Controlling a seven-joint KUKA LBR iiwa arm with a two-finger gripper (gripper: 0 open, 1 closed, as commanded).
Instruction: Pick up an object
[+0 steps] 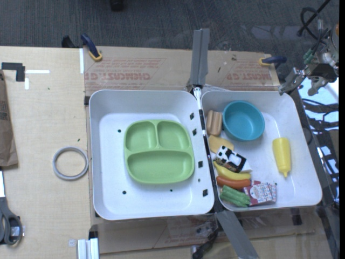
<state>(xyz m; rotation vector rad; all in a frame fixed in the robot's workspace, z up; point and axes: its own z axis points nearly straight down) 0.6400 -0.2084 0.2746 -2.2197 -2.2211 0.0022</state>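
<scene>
The right bin (299, 124) holds several objects. A blue bowl (243, 120) sits at its back, with a tan bun (214, 122) to the bowl's left. A yellow mustard bottle (282, 154) lies alone on the right side. Along the bin's left wall are a yellow cheese wedge (220, 143), a black-and-white cow toy (230, 158), a banana (234, 172), a red sausage (233, 182), a green pea pod (235, 197) and a red-and-white packet (263, 192). The gripper (314, 73) hangs outside the bin's back right corner, well above and clear of every object.
The left bin (102, 144) holds a green divided plate (159, 151). A tape ring (70, 162), scissors (9, 228) and a brown bag (6, 124) lie on the bench at left. Blue clamps (91, 46) sit along the back edge. Cables hang at the right.
</scene>
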